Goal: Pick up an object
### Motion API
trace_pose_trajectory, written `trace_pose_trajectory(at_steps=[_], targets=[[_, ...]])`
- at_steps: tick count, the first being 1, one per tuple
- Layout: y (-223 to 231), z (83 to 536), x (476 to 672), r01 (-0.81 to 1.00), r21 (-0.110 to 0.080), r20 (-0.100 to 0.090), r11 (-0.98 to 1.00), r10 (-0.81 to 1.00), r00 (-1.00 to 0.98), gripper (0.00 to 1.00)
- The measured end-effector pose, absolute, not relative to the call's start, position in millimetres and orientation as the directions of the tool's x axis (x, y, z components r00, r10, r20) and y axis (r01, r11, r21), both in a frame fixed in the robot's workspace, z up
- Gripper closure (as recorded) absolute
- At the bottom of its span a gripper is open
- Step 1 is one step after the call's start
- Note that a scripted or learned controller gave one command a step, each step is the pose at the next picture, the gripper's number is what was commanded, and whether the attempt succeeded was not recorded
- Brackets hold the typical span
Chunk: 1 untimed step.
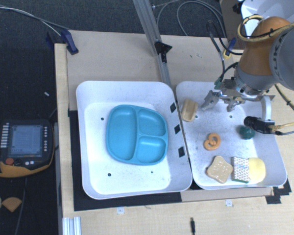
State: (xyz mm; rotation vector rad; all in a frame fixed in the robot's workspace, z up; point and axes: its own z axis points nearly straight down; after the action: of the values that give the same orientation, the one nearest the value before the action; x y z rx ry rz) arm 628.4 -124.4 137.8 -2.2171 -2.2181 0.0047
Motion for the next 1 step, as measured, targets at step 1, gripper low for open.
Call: trace_pose_trajectory(at_steps=[1], targets=[[-123.8, 85.1, 627.6, 1.000, -0.006, 0.001, 0.000, 1.000, 0.000, 0.00]])
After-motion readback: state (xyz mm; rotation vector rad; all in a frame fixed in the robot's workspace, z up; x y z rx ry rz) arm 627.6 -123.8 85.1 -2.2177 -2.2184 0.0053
